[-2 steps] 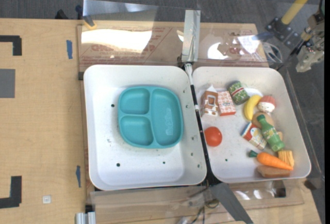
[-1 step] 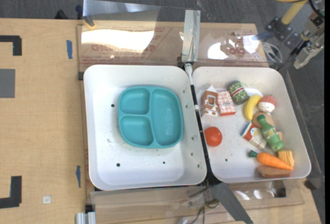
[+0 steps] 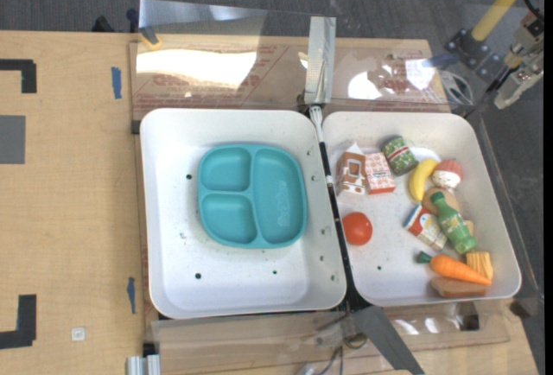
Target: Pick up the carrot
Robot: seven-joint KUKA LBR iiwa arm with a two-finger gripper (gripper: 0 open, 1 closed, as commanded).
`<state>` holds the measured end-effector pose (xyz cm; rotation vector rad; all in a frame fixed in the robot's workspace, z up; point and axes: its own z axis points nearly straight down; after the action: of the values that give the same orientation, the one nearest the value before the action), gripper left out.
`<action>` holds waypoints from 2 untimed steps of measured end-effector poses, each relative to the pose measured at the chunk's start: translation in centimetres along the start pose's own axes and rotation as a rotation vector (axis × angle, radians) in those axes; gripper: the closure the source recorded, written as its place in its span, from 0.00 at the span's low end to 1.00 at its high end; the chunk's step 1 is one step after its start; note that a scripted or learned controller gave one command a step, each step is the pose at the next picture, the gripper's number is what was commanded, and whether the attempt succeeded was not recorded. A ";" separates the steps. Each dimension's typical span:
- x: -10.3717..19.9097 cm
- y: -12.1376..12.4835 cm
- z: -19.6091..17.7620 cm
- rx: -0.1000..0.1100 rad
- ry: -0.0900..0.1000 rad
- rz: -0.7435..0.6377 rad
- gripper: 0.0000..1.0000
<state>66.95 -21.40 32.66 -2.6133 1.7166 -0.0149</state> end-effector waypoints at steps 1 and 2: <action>-0.2 0.1 1.2 -0.012 -0.003 -0.379 1.00; -0.4 -0.2 0.0 -0.003 0.000 -0.380 1.00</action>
<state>66.99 -20.95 32.65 -2.8948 1.1945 -0.0167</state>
